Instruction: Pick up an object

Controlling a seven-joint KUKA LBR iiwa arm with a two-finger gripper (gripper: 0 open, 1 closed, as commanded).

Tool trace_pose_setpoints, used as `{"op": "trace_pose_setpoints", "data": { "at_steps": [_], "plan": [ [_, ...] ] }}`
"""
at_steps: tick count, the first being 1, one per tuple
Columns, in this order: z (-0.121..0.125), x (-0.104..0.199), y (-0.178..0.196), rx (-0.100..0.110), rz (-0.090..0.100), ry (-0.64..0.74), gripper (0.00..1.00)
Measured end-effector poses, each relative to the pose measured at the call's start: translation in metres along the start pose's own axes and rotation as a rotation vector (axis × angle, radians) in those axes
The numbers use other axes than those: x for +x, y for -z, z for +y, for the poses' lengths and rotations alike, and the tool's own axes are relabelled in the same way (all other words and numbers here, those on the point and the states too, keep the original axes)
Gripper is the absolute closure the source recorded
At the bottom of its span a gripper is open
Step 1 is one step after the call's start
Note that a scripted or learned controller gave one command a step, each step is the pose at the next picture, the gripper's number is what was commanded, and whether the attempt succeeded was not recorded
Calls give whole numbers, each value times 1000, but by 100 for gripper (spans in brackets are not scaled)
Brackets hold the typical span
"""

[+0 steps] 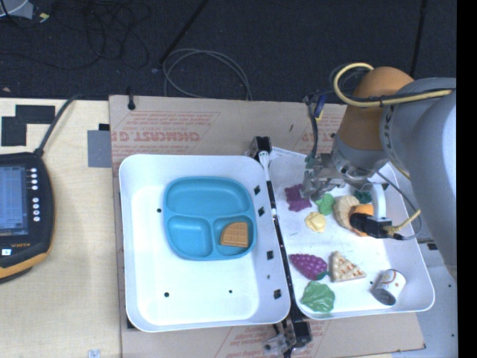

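Note:
My gripper [316, 183] hangs low over the far left part of the right bin [417, 293], below the arm's orange band [367, 125]. It is right next to a small purple toy [297, 198] and a small green piece [326, 203]. A yellow piece [315, 223] and a beige bun-like toy [346, 209] lie just in front of it. Nearer the front of the bin lie purple grapes [308, 264], a pizza slice [346, 268], a green leafy toy [318, 297] and a small can [387, 286]. I see nothing held.
The left bin [149, 289] bears a blue divided plate [201, 211] with a waffle-like piece [235, 235] in its front right compartment. A black divider [274, 230] runs between the bins. A teach pendant [19, 211] lies at the far left.

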State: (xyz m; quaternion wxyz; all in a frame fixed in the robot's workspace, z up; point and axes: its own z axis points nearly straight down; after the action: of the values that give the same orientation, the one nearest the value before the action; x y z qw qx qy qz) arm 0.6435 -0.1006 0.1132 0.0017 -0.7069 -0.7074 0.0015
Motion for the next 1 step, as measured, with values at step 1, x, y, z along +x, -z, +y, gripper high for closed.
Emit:
{"op": "trace_pose_setpoints", "data": {
  "at_steps": [1],
  "plan": [
    [0, 0, 0, 0, 0, 1, 0]
  ]
}}
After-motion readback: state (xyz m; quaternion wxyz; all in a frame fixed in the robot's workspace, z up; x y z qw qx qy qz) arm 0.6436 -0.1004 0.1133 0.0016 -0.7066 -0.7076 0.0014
